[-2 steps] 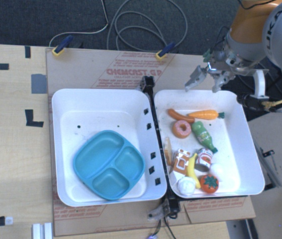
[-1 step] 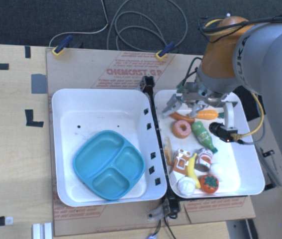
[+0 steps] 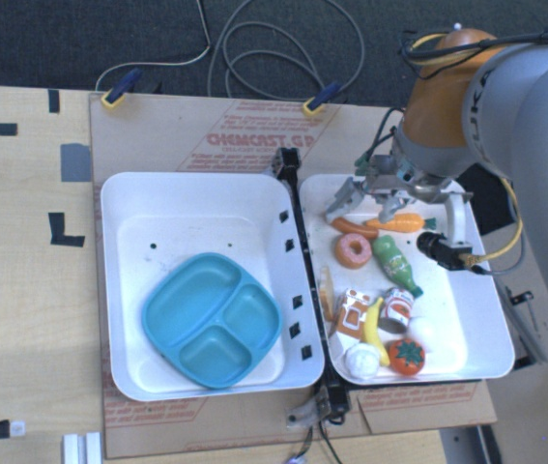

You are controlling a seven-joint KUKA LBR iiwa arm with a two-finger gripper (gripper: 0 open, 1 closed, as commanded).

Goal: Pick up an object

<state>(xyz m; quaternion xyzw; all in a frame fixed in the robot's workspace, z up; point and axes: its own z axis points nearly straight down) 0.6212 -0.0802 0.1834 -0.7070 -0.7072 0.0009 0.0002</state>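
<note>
My gripper (image 3: 368, 204) hangs over the back of the right bin (image 3: 476, 317), its two fingers spread open with nothing between them. Just below it lie an orange carrot (image 3: 407, 224) and a smaller orange piece (image 3: 353, 227). Further toward the front are a pink donut (image 3: 355, 250), a green bottle (image 3: 395, 265), a red-and-white can (image 3: 397, 309), a small carton (image 3: 353, 309), a banana (image 3: 374, 327), a tomato (image 3: 407, 355) and a white ball (image 3: 360, 360).
The left bin (image 3: 129, 211) holds a blue divided plate (image 3: 212, 319). A black divider (image 3: 298, 249) runs between the bins. Cables (image 3: 283, 37) loop on the dark floor behind the bench. The arm's grey body (image 3: 515, 95) fills the upper right.
</note>
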